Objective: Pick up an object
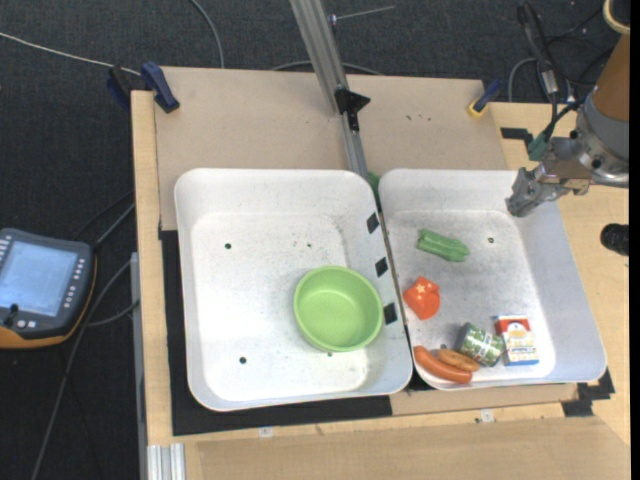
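Where the arm point(610, 98) comes in from the right, its fingers point(524, 196) hang over the far right part of the right bin point(560, 268); they look like one dark grey lump from here, and I cannot tell whether they are apart or together. Nothing shows between them.

Just left of and nearer than the fingers, a green pepper point(442, 246) lies on the bin floor, well clear of them. Nearer still, beside the wall between the bins, sits a red pepper point(423, 298). Along the near edge of the same bin a sausage point(443, 364) lies flat, a small can point(481, 345) rests on its side just right of it, and a small red and white box point(515, 339) lies beside the can. The can appears to touch the sausage; can and box are very close, though I cannot tell if they meet.

Over in the left bin point(215, 218), a green bowl point(338, 308) stands upright toward the near right corner.

Both bins sit side by side on the table point(250, 118). A metal pole point(318, 38) slants down to the far edge where the bins meet. Off the table to the left, a pendant point(40, 286) with a lit screen lies on the dark floor point(60, 148).
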Motion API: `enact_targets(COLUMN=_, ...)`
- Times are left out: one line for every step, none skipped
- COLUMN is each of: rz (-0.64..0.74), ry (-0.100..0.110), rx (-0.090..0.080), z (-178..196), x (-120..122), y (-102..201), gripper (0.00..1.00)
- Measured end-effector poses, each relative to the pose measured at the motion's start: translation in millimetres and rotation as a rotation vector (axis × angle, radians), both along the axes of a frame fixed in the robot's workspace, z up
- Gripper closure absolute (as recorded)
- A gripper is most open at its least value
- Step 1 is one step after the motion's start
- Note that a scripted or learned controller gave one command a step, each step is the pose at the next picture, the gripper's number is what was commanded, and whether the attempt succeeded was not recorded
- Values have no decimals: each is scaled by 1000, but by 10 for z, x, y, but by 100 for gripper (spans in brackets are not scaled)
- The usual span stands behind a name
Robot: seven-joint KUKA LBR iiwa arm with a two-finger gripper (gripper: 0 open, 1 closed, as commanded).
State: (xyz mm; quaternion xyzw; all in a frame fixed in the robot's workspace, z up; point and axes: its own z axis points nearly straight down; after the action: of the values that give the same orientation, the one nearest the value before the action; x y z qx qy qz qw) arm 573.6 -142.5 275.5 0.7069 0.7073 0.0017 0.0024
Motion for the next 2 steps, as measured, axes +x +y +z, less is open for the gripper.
enact_targets(rz=5, ry=5, rx=2, z=34, x=63, y=577, gripper=100)
enact_targets(rz=4, ry=5, rx=2, z=66, x=130, y=1097, gripper=100)
